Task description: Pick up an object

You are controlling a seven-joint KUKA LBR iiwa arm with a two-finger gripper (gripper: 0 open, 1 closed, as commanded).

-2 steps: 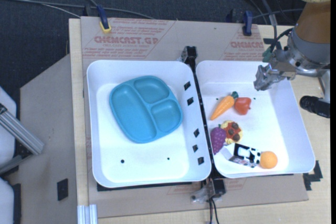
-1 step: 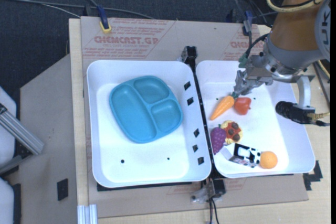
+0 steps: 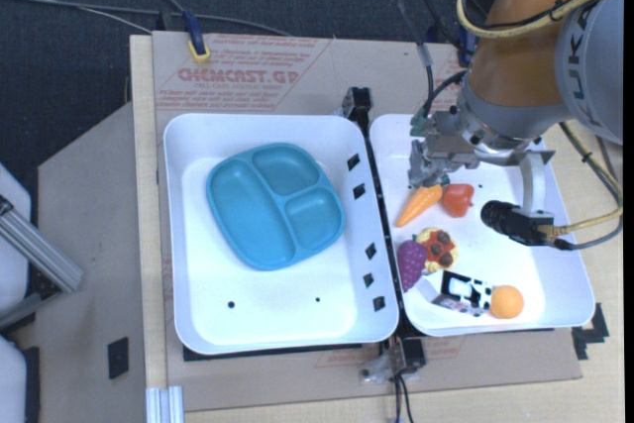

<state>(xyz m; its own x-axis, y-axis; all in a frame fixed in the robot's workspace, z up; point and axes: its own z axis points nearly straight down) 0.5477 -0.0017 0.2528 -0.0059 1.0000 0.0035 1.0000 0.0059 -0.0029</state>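
Over the right-hand bin (image 3: 570, 307) the gripper (image 3: 432, 171) hangs low, its tip just above the thick upper end of a toy carrot (image 3: 420, 203) — whether the jaws are spread or pressed together I cannot tell, since the wrist hides them from this slanted view. The carrot lies on the bin floor directly beneath and slightly toward the desk's near edge from the jaws, its long axis running diagonally, point down-left toward the divider, blunt end up-right beside a red toy (image 3: 458, 200). A grasp looks likeliest across that axis (the red piece crowds one side). The blue tray (image 3: 275, 204) sits well apart in the left bin.
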